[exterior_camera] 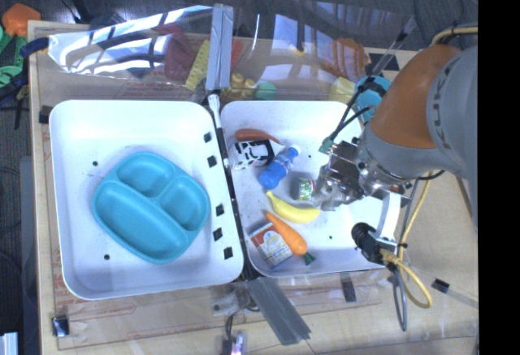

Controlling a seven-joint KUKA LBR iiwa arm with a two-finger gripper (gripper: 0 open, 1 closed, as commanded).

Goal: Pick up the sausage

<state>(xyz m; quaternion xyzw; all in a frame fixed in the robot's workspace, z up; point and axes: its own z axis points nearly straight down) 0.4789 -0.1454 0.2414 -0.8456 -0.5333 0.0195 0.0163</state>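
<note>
The sausage [257,135], reddish brown and elongated, lies near the back left of the right bin [329,114]. My gripper [323,192] is low in the middle of that bin, right of the sausage and well apart from it. It hovers beside a yellow banana [292,211] and a small green-labelled can [304,188]. The wrist hides the fingertips.
A blue bottle [275,170] and a black-and-white item [253,152] lie just in front of the sausage. A carrot [289,235] and a small carton [271,249] sit at the bin's front. The left bin [73,134] holds a blue divided plate [151,204].
</note>
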